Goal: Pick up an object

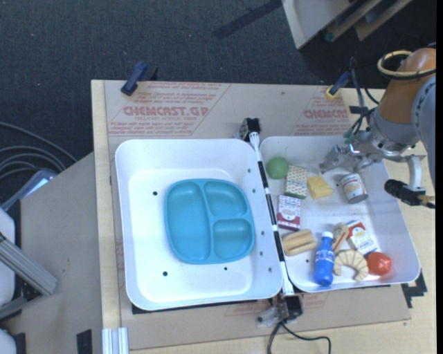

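The counter (pixel 180 110) is a pale sheet printed with red lettering, clamped at its far edge by a blue clip (pixel 134 77) on the left and a second clip (pixel 337 86) on the right; around it lies dark carpet, with grey cables (pixel 28 148) looping at the left and a light-coloured cabinet (pixel 346 17) at the top. Two white bins sit side by side, touching along a black-hinged seam; the left bin (pixel 138 173) holds a blue divided tray (pixel 209 220). The right bin (pixel 408 256) carries a green ball (pixel 277 167), a checked packet (pixel 297 180), a yellow block (pixel 319 187), a small can (pixel 351 187), a red-and-white box (pixel 288 211), a bread roll (pixel 298 241), a blue bottle (pixel 324 259), a croissant (pixel 354 263) and a red tomato (pixel 378 263). The claw (pixel 339 155) hangs over the right bin's far part, near the can and the yellow block; whether it is wide or narrow I cannot tell.
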You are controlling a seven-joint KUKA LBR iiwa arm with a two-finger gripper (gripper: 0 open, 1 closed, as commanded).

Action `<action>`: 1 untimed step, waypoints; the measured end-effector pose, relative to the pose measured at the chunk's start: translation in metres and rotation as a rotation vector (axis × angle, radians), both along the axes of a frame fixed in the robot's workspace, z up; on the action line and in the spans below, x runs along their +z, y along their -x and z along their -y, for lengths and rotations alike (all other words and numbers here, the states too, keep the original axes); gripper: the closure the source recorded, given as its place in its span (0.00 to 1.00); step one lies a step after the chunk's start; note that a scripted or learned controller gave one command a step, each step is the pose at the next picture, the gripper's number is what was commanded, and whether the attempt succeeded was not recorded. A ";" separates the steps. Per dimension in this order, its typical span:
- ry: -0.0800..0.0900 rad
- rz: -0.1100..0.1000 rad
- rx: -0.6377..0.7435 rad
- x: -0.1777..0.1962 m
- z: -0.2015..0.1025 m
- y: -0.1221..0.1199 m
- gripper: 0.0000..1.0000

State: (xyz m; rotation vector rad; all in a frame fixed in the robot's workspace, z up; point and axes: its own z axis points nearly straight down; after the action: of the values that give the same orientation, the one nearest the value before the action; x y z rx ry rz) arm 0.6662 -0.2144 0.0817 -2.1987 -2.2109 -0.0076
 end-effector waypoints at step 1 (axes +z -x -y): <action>0.018 0.012 -0.003 0.003 -0.078 -0.001 0.00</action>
State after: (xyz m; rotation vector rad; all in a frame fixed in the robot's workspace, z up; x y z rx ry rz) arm 0.6669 -0.1368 0.0851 -2.2169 -2.2221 -0.0007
